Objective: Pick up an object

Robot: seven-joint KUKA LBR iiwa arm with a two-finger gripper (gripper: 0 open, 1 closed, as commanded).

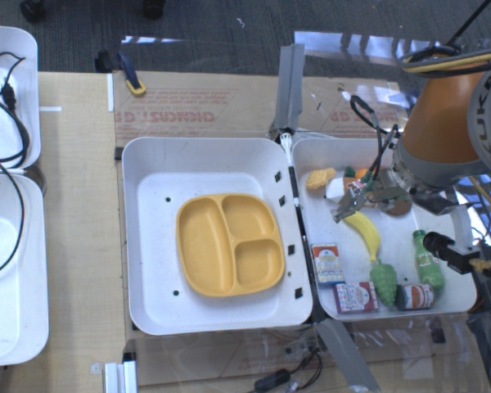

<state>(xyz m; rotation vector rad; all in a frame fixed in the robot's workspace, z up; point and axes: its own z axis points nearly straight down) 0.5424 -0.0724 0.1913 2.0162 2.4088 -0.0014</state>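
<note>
The right bin (pixel 466 297) holds several toy food items. A yellow banana (pixel 366 234) lies in its middle. Below it sit a green leafy vegetable (pixel 385 281), a small carton (pixel 327 264), a red-and-white box (pixel 356 297), a can (pixel 414 296) and a green bottle (pixel 427 262). A yellow-orange piece (pixel 320 178) and a white item (pixel 335 189) lie at the bin's top left. My gripper (pixel 353 203) hangs over the upper part of this bin, its metal fingers (pixel 344 213) just above the banana's top end. I see nothing held between them.
The left bin (pixel 143 244) holds a yellow divided tray (pixel 229 244). A grey divider post (pixel 290 88) stands between the bins at the back. White rounded bins (pixel 8 219) with black cables lie at far left. The arm's orange band (pixel 446 113) looms over the right bin's top right.
</note>
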